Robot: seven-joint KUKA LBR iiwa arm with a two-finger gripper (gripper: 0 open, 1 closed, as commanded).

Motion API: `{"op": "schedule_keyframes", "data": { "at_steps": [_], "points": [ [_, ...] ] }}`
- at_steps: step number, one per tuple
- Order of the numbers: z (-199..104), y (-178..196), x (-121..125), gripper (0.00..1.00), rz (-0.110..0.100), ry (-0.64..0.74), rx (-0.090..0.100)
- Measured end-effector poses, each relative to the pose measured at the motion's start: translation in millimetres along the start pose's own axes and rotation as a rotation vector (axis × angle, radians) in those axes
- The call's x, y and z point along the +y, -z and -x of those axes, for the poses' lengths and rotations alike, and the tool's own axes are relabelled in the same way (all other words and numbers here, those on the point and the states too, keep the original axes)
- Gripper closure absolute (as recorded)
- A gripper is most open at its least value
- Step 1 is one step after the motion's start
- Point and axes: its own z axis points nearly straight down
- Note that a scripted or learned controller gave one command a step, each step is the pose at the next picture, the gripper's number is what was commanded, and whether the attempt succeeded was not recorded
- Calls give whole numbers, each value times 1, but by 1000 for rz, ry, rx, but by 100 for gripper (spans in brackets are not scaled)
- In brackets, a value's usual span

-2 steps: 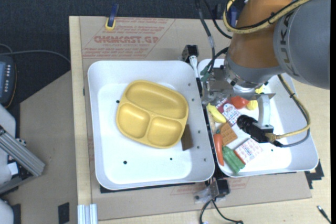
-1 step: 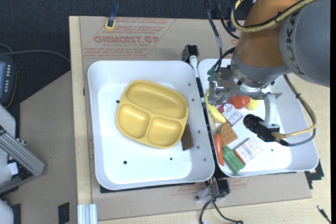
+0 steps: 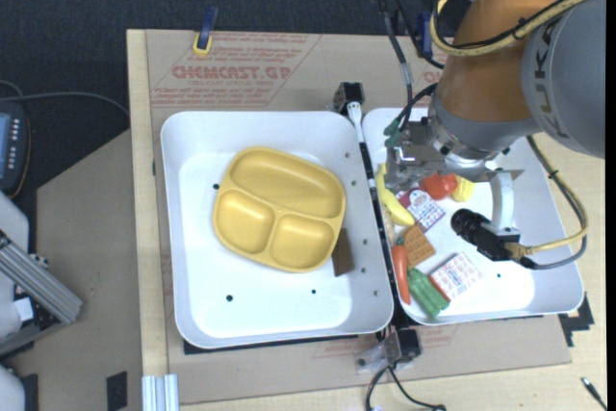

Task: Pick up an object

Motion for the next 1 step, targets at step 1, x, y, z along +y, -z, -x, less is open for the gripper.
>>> {"op": "schedule_keyframes", "data": {
  "at_steps": [1],
  "points": [
    [-1,-13,0,100,-6,-1,0]
  ]
}}
